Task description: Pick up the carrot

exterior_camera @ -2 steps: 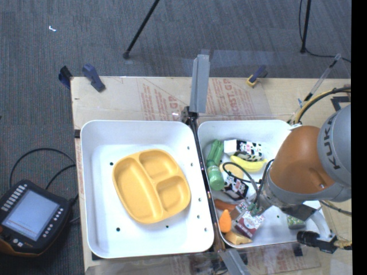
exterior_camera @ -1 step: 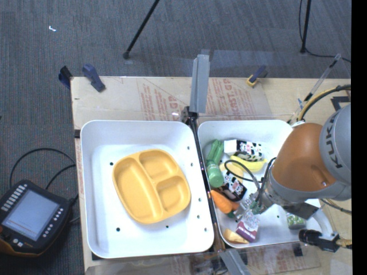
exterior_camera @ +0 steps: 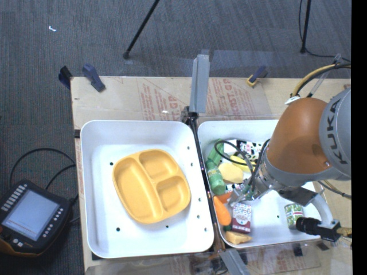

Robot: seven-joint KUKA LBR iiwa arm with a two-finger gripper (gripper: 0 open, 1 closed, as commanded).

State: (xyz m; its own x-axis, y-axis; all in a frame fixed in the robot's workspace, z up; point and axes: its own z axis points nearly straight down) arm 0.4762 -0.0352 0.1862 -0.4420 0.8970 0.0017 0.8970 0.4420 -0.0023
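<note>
The carrot (exterior_camera: 222,209) is a short orange piece lying near the left wall of the right bin (exterior_camera: 269,234), its tip pointing toward the front. My gripper (exterior_camera: 248,192) hangs low over the bin, just right of and slightly behind the carrot, close above a red packet (exterior_camera: 242,218). The arm's orange band (exterior_camera: 298,148) covers much of the bin's middle and back. Nothing shows between the gripper and the carrot.
Around the carrot lie a green bottle-shaped item (exterior_camera: 216,176), a pale yellow piece (exterior_camera: 232,172), a cheese-like wedge (exterior_camera: 238,238), a green can (exterior_camera: 293,213) and a black-and-white item (exterior_camera: 248,148). The left bin (exterior_camera: 97,153) holds a yellow divided plate (exterior_camera: 152,185).
</note>
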